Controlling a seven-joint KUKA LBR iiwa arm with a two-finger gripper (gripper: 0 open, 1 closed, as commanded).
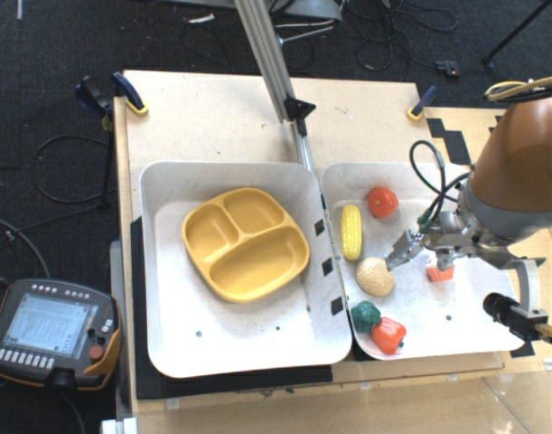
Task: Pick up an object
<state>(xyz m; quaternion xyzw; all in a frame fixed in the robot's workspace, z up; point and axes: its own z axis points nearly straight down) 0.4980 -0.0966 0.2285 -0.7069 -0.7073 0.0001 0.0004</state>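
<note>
We see the bench [212,107] first, and take the left bin [167,333] on it as our landmark. Touching that bin's right edge is the right bin [492,324], and the grey arm [519,161] with its orange band reaches in over the right bin's far side from the landmark. Inside the left bin, near its middle, rests a yellow divided plate [247,243] with three compartments.

The gripper [425,253] hangs low over the right bin, well to the right of the landmark. Its two fingers stand apart, one grey finger [402,250] pointing back toward the left bin; we see nothing between them.

The remaining things all lie in the right bin. Just beyond the landmark's right edge lies a corn cob [350,231], lengthwise along that edge. Below it sits a pale round potato-like object [375,277], just beside the grey finger. Further from the landmark, beyond the corn, is a red tomato [381,202]. Close to the landmark's lower right corner lie a red pepper-like piece [388,334] and, touching it, a dark green piece [365,314]. A small orange-red piece [440,274] sits under the gripper's other side.
</note>
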